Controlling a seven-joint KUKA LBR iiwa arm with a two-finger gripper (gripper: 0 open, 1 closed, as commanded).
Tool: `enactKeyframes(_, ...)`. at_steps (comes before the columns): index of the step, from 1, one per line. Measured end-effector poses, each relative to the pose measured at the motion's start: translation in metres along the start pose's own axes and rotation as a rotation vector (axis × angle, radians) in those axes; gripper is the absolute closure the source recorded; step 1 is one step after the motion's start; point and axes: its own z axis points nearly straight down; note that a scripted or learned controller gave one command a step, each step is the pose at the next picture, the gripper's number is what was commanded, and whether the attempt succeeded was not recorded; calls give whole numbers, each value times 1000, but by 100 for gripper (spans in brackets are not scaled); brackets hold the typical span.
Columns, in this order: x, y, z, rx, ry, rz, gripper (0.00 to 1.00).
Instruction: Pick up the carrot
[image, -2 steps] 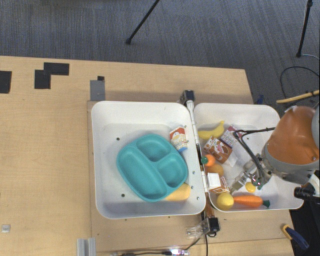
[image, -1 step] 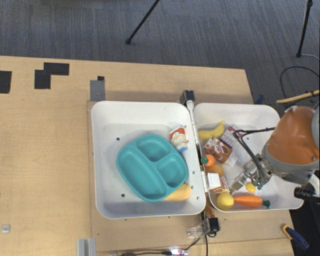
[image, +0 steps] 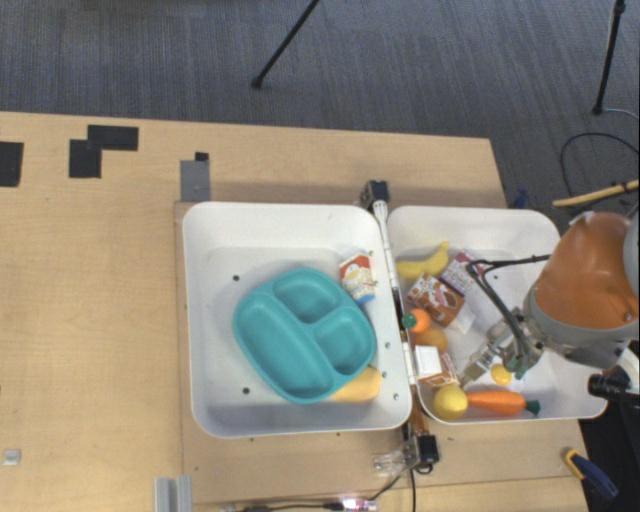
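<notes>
Left bin (image: 200, 330) holds a teal divided plate (image: 305, 335), with a small carton (image: 358, 280) at its upper right. Right bin (image: 540, 222): banana (image: 425, 262), snack packs, a lemon (image: 451, 401). The carrot (image: 495, 403) lies flat along the near wall (green tip rightward), untouched. Gripper (image: 490, 362) hovers just above it, angled down-left for a reach; can't tell jaw state.

The carrot (image: 495, 403) lies boxed by the lemon (image: 451, 401) and bin wall (image: 560, 415); open above.
</notes>
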Motion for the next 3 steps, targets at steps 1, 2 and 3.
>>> enactKeyframes(1, 0, 0, 0, 0, 0, 0, 0)
enactKeyframes(2, 0, 0, 0, 0, 0, 0, 0)
enactKeyframes(3, -1, 2, -11, -4, -4, 1, 100)
